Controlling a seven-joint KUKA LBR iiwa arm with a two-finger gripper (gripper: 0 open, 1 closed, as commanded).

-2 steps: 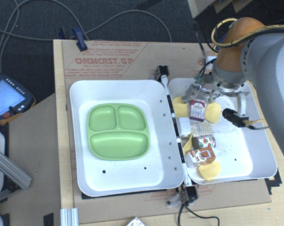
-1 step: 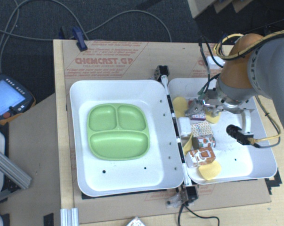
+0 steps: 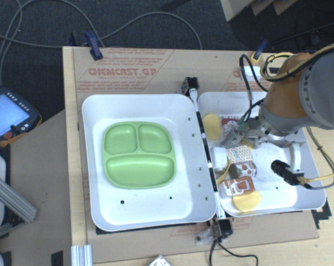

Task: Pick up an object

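Note:
My gripper point(image 3: 240, 138) reaches down into the right bin point(image 3: 299, 201) from the right, with the grey arm and its orange band above it. The tip sits among a cluster of objects at the bin's left side. Just left of it lies a pale yellow piece point(image 3: 212, 126). A small patterned carton point(image 3: 241, 154) lies right below the tip, and I cannot tell whether they touch. Further toward the front are an orange-and-white carton point(image 3: 240, 185) and a yellow round piece point(image 3: 247, 201).
The left bin point(image 3: 94, 121) holds a green divided plate point(image 3: 139, 154). A black part with a cable point(image 3: 284, 170) hangs over the right bin's right half. A divider rail point(image 3: 203, 143) runs between the bins. Cables trail across the bench's back right corner.

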